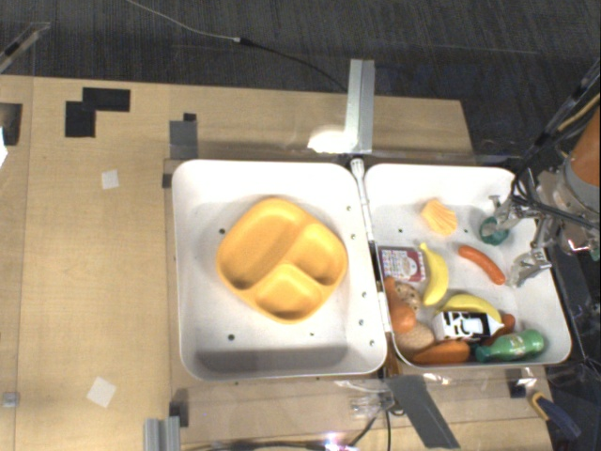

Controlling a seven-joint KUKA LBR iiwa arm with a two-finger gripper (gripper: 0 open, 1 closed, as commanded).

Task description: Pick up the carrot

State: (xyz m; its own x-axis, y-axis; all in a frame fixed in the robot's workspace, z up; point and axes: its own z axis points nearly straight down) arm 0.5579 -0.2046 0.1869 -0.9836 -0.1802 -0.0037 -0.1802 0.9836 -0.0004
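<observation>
Camera view looks down on the counter [84,280] with two white bins side by side; my arm reaches in from the right, over the right bin [441,188]. My end effector [522,241] hangs near that bin's right wall, and its two fingers stand apart with nothing between them: one fingertip sits by a small teal object [492,230], the other lies lower, close to the bin's right edge.

The carrot [482,263] lies on the bin floor in the right half of the right bin, just to the left of my lower finger and a little below the midpoint between the two. Its long axis runs on a slant, from upper left down to lower right, with the lower right end nearest me. It lies apart from the bananas [441,285] on its left and the pale orange piece [439,216] nearer the far wall.

I judge the coming move to be a short shift leftward and down onto the carrot, with the fingers turned to close across its slanted length rather than along it. The teal object close by could get nudged.

The left bin [197,346] holds a yellow divided tray [282,256].
</observation>
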